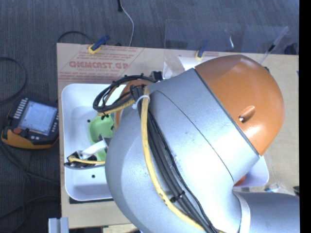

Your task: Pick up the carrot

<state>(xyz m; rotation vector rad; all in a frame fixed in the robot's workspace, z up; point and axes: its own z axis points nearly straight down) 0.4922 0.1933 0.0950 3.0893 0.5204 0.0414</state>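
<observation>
Since the big grey arm blocks our look at the gripper, we can't tell its state. Carrot isn't something we can pick out either. Beside the arm, a pale green plastic object sits in the shallow white left bin; we'd worry about grabbing that instead.

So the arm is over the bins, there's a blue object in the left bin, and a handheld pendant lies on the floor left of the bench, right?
Not quite: the object in the left bin is light green, not blue, as the camera view shows. The rest holds: the arm is over the bins, and the pendant lies on the floor left of the bench.
</observation>
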